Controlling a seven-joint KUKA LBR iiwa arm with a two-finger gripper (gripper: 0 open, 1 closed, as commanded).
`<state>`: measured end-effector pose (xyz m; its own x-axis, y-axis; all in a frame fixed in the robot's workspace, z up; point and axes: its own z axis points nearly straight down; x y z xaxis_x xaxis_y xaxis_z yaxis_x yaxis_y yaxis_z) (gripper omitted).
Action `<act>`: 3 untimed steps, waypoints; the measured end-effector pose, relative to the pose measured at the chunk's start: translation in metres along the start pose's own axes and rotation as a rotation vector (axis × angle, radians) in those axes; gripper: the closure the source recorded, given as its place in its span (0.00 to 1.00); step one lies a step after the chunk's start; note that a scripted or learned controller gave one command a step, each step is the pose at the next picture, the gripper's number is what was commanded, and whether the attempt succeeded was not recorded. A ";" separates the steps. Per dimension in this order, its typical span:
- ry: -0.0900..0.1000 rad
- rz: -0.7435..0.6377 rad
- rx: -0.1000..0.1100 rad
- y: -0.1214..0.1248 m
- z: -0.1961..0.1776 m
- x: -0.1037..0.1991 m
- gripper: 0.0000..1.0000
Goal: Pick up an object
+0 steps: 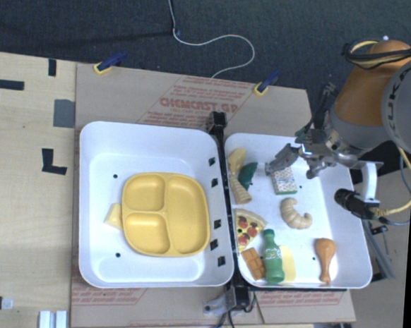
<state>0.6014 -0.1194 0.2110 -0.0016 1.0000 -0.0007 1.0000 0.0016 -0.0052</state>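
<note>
My gripper hangs over the back part of the right bin, fingers spread open with nothing between them. Just below it lies a small speckled grey-green block. A tan croissant lies toward the front of the block, and a brown drumstick sits near the bin's front right. Along the bin's left side are a green bottle, a pizza slice, a cream cone and a dark green piece.
The left bin holds a yellow divided plate with a pale yellow slice tucked at its left. An orange block and a yellow slab flank the bottle. The arm's grey body and cables crowd the right bin's right rim.
</note>
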 end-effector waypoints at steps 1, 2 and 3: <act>0.001 0.001 0.004 -0.005 0.065 0.000 0.00; 0.000 0.000 0.002 -0.002 0.111 -0.004 0.00; -0.003 0.002 -0.007 -0.001 0.126 -0.005 0.00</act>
<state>0.5995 -0.1246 0.0848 0.0001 1.0000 -0.0040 1.0000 -0.0001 0.0015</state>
